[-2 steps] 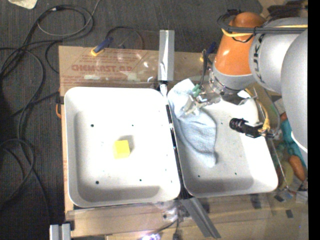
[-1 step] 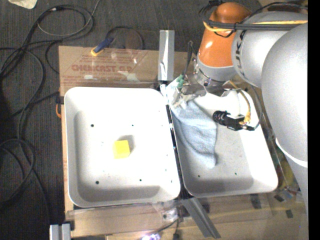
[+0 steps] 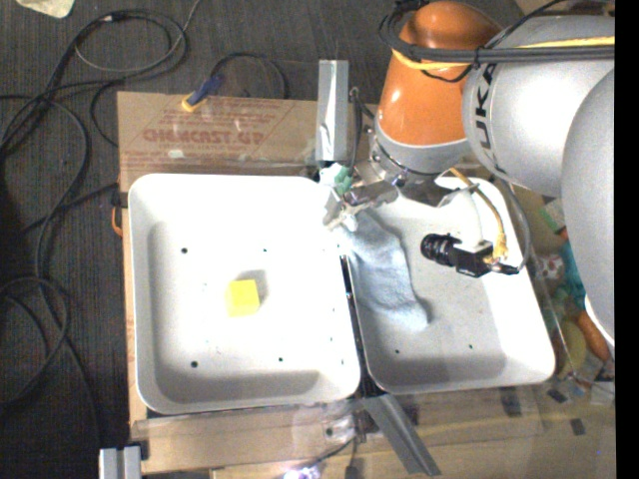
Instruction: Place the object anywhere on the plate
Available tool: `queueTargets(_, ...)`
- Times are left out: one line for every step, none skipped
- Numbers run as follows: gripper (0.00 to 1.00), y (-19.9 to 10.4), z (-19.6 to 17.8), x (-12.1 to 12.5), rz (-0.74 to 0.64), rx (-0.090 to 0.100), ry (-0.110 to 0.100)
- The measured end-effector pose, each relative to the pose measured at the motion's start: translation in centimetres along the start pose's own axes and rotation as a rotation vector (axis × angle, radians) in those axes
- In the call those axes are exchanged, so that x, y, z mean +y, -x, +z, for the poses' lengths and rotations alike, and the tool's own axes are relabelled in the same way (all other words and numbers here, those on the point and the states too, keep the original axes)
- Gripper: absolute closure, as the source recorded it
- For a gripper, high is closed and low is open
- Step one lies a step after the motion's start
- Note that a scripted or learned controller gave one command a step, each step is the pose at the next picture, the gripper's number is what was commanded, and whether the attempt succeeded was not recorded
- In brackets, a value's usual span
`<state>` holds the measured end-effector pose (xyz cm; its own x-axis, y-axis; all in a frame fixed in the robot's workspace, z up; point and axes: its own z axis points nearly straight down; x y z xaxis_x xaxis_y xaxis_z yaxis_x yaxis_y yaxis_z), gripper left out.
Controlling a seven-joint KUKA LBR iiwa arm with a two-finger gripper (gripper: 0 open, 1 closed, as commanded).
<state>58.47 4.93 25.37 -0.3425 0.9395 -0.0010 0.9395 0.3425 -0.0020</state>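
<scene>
A small yellow block [image 3: 243, 296] lies flat in the middle of the left white bin [image 3: 160, 218]. My gripper [image 3: 342, 208] hangs over the divide between the two bins, at the back left corner of the right bin [image 3: 499, 347], up and to the right of the block and well apart from it. A pale blue-grey, wrinkled, cloth-like sheet [image 3: 389, 272] lies in the left part of the right bin, starting just below the gripper. I cannot make out a clear plate shape.
A black cylindrical part with yellow wiring [image 3: 461, 253] hangs from the arm over the right bin. A cardboard sheet [image 3: 215, 138] lies behind the left bin. Cables run across the dark floor on the left.
</scene>
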Motion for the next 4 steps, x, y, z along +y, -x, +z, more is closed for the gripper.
queueTargets(1.00,3.6,6.0,-1.9,0.106,-0.001,-0.001)
queueTargets(1.00,-3.9,5.9,-0.5,0.299,0.001,-0.001)
queueTargets(1.00,-9.9,16.2,4.9,0.176,-0.002,0.016)
queueTargets(1.00,-4.0,6.9,-5.8,0.103,-0.001,-0.001)
